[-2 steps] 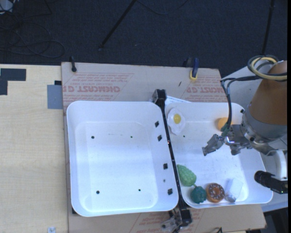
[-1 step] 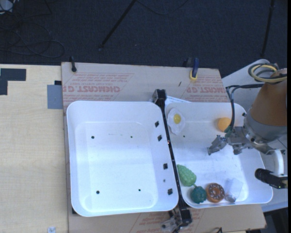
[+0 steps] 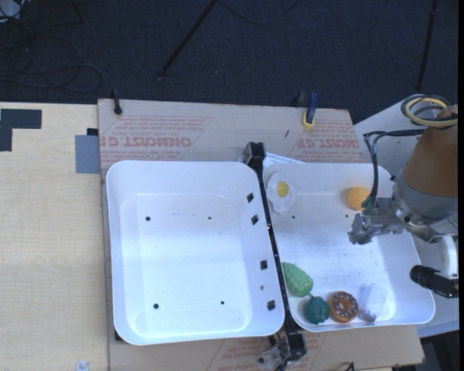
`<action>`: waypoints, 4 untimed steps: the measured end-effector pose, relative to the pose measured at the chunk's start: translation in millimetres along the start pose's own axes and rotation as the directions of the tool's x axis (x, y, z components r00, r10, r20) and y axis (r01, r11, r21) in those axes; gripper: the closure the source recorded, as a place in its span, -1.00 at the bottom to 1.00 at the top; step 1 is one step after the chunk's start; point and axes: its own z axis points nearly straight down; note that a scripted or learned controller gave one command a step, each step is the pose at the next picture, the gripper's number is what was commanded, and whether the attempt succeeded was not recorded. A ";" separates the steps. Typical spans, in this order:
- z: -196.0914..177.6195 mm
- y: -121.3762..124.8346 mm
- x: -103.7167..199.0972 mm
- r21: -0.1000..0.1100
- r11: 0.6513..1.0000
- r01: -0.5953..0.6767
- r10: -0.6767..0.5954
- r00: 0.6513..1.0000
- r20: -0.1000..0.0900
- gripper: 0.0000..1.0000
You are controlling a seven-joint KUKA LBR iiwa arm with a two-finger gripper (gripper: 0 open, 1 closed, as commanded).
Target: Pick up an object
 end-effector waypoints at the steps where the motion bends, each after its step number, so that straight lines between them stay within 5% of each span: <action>1: 0.4 -0.1 0.0 0.000 1.000 -0.001 0.001 1.000 0.000 -1.00; 2: -9.3 -0.5 -1.3 0.001 1.000 -0.005 0.005 1.000 0.000 1.00; 3: -8.8 -0.6 -1.2 0.002 1.000 -0.007 0.007 1.000 -0.001 -1.00; 4: -57.5 10.0 -50.1 -0.008 1.000 0.005 -0.005 1.000 0.005 -1.00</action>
